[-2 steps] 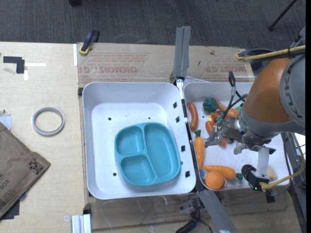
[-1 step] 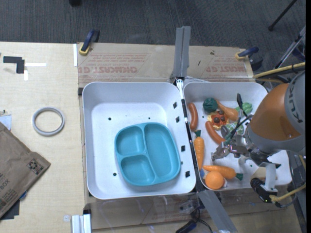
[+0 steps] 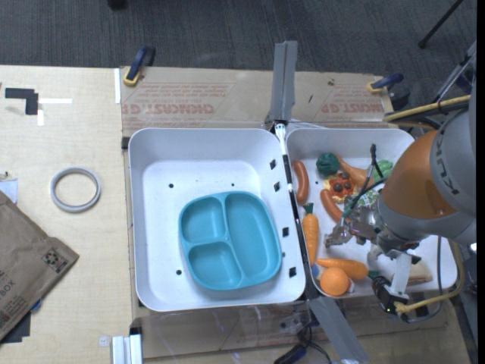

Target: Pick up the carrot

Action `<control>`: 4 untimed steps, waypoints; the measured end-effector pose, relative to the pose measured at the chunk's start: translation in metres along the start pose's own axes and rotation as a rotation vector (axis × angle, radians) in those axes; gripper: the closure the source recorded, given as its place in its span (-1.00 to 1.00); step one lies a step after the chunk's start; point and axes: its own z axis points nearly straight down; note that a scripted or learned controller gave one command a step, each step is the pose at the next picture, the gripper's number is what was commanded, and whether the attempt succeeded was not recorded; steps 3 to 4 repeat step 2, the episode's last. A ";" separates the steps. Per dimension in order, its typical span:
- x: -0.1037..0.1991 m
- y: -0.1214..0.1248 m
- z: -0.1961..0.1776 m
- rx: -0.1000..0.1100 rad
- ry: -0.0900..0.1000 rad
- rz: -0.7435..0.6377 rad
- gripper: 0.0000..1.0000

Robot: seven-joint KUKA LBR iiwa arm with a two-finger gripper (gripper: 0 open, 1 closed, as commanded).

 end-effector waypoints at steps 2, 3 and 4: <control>-0.011 0.002 -0.005 0.008 -0.006 0.333 1.00; -0.011 0.002 -0.005 0.008 -0.006 0.333 1.00; -0.011 0.002 -0.005 0.008 -0.006 0.333 1.00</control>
